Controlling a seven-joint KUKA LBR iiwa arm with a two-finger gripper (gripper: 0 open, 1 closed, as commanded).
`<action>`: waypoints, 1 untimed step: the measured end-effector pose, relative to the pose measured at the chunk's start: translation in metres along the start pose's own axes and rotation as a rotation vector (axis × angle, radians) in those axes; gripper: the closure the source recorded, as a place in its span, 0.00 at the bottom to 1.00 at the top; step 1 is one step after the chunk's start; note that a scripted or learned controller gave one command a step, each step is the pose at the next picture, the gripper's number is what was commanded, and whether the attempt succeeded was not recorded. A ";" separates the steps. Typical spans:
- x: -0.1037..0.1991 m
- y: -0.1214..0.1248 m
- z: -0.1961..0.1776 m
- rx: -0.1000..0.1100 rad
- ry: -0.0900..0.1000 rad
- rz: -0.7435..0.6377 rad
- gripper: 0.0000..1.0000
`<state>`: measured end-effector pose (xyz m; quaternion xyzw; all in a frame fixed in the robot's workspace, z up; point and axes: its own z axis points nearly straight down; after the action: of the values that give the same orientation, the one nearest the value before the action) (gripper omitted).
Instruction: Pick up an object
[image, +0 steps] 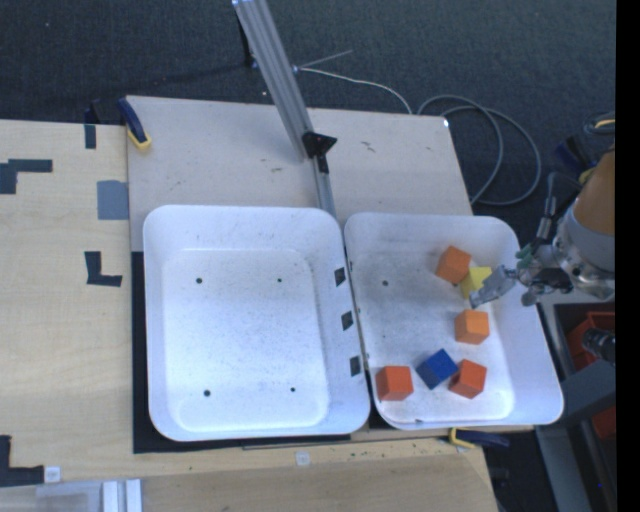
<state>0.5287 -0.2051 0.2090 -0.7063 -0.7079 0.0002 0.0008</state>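
Nearest you, an orange cube, blue cube and another orange cube line the right bin's front. The claw hovers by a yellow block; whether it's apart or together, you cannot tell. Center over it before descending.

The two bins, left and right, are looking like smooth white plastic, faintly speckled and softly shining. The bench is showing a pale, matt wood-like top, with dull grey tape patches lying flat on it. The slanting pole is gleaming like ribbed metal. The orange cubes and the blue cube are appearing matt and smooth. The floor is looking like rough dark carpet.
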 end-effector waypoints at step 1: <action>-0.004 -0.003 0.120 0.002 -0.001 0.002 0.00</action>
<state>0.5259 -0.2089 0.0886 -0.7070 -0.7072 0.0013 0.0011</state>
